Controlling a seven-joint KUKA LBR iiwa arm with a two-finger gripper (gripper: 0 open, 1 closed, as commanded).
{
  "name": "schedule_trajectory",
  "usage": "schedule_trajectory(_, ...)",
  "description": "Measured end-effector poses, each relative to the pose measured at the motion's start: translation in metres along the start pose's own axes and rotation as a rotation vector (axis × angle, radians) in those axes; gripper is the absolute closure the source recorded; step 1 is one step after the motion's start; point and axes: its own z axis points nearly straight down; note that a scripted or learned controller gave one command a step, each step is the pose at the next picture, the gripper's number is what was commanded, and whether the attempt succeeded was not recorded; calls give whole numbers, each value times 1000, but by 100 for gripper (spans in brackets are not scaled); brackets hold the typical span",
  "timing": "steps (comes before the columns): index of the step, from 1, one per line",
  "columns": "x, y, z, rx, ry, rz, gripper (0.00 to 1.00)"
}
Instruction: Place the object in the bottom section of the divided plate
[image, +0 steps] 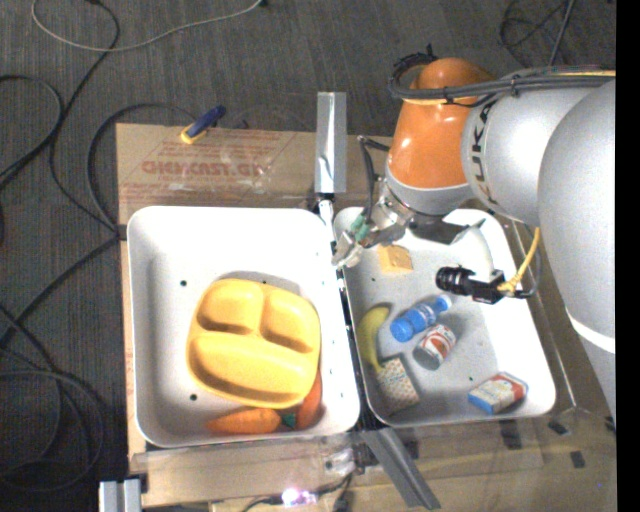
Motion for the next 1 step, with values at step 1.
schedule_trajectory(1, 0, 0, 0, 0, 0, 0, 0)
